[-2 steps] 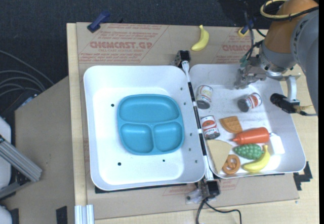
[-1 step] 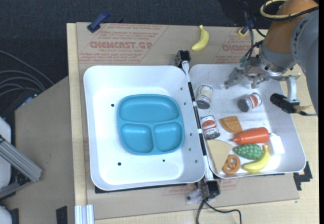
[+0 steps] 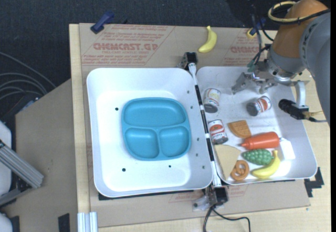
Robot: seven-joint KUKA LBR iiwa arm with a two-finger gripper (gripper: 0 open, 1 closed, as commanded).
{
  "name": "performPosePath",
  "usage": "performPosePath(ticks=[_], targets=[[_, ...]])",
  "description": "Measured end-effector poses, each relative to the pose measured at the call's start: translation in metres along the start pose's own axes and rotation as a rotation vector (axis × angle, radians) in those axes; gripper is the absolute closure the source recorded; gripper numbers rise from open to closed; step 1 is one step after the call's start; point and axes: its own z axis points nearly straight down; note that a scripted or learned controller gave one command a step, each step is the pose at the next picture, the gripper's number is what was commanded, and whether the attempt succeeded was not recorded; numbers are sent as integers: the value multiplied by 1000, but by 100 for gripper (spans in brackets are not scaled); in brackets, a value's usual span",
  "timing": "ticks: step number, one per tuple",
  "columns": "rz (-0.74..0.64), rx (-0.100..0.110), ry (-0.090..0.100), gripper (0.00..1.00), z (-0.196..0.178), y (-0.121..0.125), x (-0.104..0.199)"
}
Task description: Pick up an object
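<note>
No object is held yet. The likeliest target, by judgement, is the small can lying on its side in the right bin, near the bin's far-right part. Its long axis runs roughly from the bin's near-left toward its far-right, with the pale lid end pointing near-left.

The gripper is poised just beyond the can toward the far edge, close but apart from it. Fingers are seen spread, nothing between them. So the step in hand is judged to be the approach, before any grasp.

Next move: the gripper would need to be shifted toward the can, lowered, and the fingers set across the can's short axis, since a round body is expected to roll if pinched off-centre.

Further out, two more cans lie by the bin's left wall: one mid-wall, one nearer. Toy food is clustered at the near-right corner: carrot, grapes, banana, pretzel. The left bin carries a blue divided tray.
</note>
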Motion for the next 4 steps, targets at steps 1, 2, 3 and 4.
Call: performPosePath(ticks=[1, 2, 3, 4], targets=[[-1, -2, -1, 100, -11, 1, 0], [-1, -2, -1, 0, -10, 1, 0], [0, 0, 1, 0, 0, 0, 20], [0, -2, 0, 100, -11, 1, 20]])
